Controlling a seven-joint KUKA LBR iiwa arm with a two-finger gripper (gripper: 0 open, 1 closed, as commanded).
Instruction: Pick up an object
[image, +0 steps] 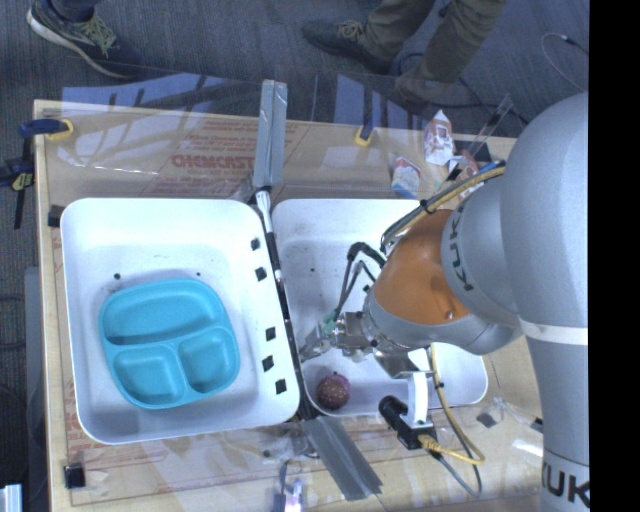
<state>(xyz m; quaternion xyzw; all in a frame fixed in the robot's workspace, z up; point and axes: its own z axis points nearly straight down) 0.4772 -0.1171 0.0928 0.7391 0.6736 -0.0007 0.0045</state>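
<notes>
the arm's gripper (325, 335) hangs low in the right bin (300, 230). i cannot tell what it holds. a small dark red ball (333, 390) sits just near of it. go straight down over the ball, then close slowly.

Even, cool overhead light is flooding the bench. White bins (170, 225) are reading bright, near washed out. Glare is streaking the clear sheet (180, 130) along the far edge. Soft shadows are pooling under the arm (470, 270). Fine detail is staying slightly soft.
</notes>
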